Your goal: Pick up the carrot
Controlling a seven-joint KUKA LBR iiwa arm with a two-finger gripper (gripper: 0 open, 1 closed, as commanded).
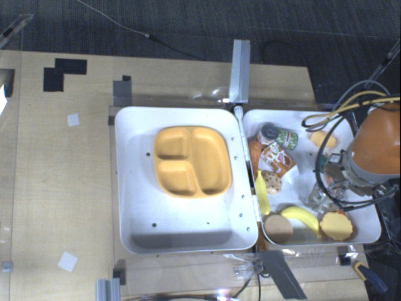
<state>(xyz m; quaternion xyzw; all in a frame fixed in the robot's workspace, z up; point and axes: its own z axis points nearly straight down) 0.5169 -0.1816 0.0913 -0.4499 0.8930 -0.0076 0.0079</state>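
- The gripper [321, 197] is down in the right bin [373, 231], well off to the side of the snack packet [276, 162] away from the left bin, and a bit nearer the camera. It's tucked under the arm's orange band [378, 148] and a tangle of cables, so I honestly can't tell how wide it's set.
- Nothing visibly in it. Whether it's touching the bin floor, no idea, too cluttered down there.
- The carrot [253, 152], going by colour, is the orange thing right against the packet's far side from the gripper, squeezed between the packet and the bin wall. The packet seems to overlap part of it.
- So I'd call this the approach step, and not a well-aimed one: the gripper is closer to the banana [301, 217] and the yellow-orange lump [336, 226], both on the camera side of the packet, than to the carrot.
- The next move needs a lift clear of the clutter, then a traverse over the packet and a descent lined up along the carrot.
- Tight spot, so hitting the wall or grabbing the packet is a real risk.
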